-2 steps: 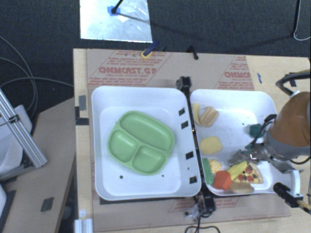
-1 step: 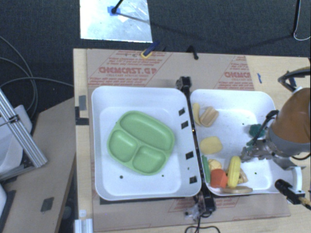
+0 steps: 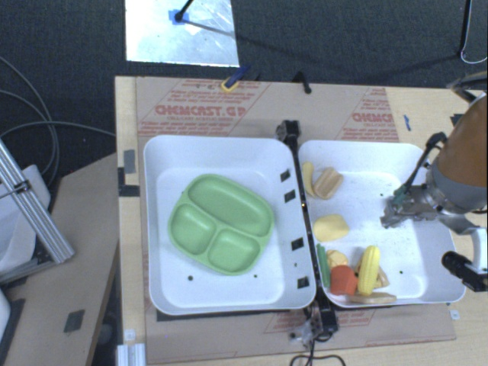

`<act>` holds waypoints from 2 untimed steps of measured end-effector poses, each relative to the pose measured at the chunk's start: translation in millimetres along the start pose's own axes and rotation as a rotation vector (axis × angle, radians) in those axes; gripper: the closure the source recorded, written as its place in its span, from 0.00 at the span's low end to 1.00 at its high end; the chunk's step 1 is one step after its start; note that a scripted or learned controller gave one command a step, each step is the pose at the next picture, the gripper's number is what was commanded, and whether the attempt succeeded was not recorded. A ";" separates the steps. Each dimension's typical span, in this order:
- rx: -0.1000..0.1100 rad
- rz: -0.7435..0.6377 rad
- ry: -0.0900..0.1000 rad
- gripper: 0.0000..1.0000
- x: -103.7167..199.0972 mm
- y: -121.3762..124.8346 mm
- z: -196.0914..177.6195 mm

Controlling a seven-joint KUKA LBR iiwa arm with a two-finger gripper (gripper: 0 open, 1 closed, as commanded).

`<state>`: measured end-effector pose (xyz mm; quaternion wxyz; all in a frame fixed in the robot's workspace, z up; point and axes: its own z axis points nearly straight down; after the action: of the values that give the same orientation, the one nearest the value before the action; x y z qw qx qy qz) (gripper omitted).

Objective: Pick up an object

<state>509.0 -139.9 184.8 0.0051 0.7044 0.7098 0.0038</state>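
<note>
The arm [image 3: 467,158] reaches in from the right edge, its orange band uppermost and the grey wrist below it. It angles down and leftward, ending in the end effector [image 3: 395,210], which sits low and points left.

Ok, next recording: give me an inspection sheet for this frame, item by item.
Surface: cardboard-covered bench bearing two white bins side by side.
Job's things: right bin holds a tan piece, pale yellow piece, yellow corn-like piece, orange-red piece and a green strip.
Clutter: green divided plate in left bin.
Grippers: gripper low over right bin, nothing seen between fingers.
Cables: dark cables on floor at left.
Surroundings: dark carpet, shiny sheet beyond bench.
</note>
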 end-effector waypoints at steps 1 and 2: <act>0.007 0.006 0.000 1.00 2.9 14.0 103.3; -0.002 -0.002 0.002 1.00 46.6 33.6 -13.0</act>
<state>542.1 -93.0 198.1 0.0052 0.7036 0.7106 0.0052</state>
